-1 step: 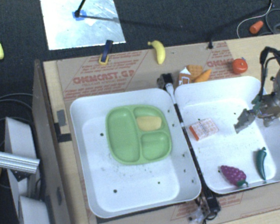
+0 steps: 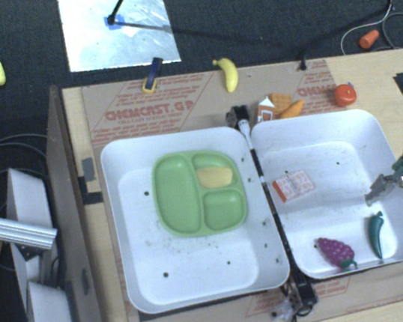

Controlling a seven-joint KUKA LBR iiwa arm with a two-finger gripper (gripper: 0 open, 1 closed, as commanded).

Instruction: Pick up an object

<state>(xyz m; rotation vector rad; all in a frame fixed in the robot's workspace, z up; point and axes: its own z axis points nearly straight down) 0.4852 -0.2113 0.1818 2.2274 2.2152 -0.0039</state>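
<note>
The right bin [image 2: 319,138] holds a small white and red packet [image 2: 293,184] near its left side. A purple bunch of grapes [image 2: 335,251] and a dark green pepper [image 2: 376,233] lie by its front edge. My gripper [image 2: 379,189] hangs low over the right side of this bin, just above and behind the pepper, with nothing visibly in it. In the left bin [image 2: 147,271] sits a green divided plate [image 2: 184,197] with a yellow piece [image 2: 215,176] in its upper right compartment.
Behind the bins, on the cardboard, lie a yellow banana [image 2: 228,74], an orange and white toy [image 2: 279,107] and a red tomato [image 2: 343,94]. A black clamp [image 2: 241,119] sits at the divider's far end. Cables run across the dark floor.
</note>
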